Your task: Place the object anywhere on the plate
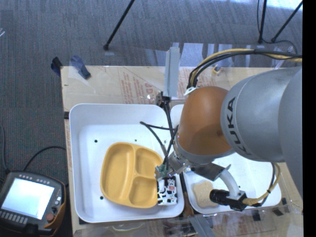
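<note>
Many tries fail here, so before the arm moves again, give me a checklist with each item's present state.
1. Plate sits flat in the left bin: ok.
2. Plate compartments free of clutter: ok.
3. Gripper is near the plate's right rim: ok.
4. Black-and-white object is between the fingers: cannot tell.
5. That object lies over the plate rather than beside it: not ok, it sits at the rim's outer edge.
6. Tan object in the right bin is away from the gripper: ok.

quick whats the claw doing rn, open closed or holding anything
claw: cannot be told; it sits low at the yellow plate's right edge, over a black-and-white object.
</note>
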{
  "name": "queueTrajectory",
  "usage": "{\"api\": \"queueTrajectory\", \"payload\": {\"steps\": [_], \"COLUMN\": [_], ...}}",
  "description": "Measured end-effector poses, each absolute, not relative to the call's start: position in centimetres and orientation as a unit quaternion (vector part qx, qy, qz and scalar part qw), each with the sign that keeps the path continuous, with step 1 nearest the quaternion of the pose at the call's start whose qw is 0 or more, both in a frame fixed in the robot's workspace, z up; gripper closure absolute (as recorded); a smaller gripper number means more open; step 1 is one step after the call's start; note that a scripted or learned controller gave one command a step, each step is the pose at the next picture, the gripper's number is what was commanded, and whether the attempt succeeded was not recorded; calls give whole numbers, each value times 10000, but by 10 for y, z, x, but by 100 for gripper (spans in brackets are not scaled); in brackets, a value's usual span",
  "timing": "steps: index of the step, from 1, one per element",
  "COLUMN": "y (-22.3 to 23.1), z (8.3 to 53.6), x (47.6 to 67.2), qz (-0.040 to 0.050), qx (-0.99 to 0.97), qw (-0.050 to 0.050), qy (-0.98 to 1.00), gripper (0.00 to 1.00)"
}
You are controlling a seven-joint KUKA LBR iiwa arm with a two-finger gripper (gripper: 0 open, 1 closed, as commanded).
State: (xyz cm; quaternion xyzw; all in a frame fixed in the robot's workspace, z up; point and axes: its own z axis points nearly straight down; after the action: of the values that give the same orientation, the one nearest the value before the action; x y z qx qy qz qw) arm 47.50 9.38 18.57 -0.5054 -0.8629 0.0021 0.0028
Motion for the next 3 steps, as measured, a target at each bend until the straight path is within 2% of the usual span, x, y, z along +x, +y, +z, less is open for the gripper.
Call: {"api": "queueTrajectory", "payload": {"steps": [1,2,3], "y": [101,117,24], "z": [197,186,195], "x": [475,475,536], "qz": [12,18,17], "qx": [-4313,-3804,-3570], "qw": [13,28,-2], "qy": [-9022,-9248,-9341], "gripper": [100,100,100]}}
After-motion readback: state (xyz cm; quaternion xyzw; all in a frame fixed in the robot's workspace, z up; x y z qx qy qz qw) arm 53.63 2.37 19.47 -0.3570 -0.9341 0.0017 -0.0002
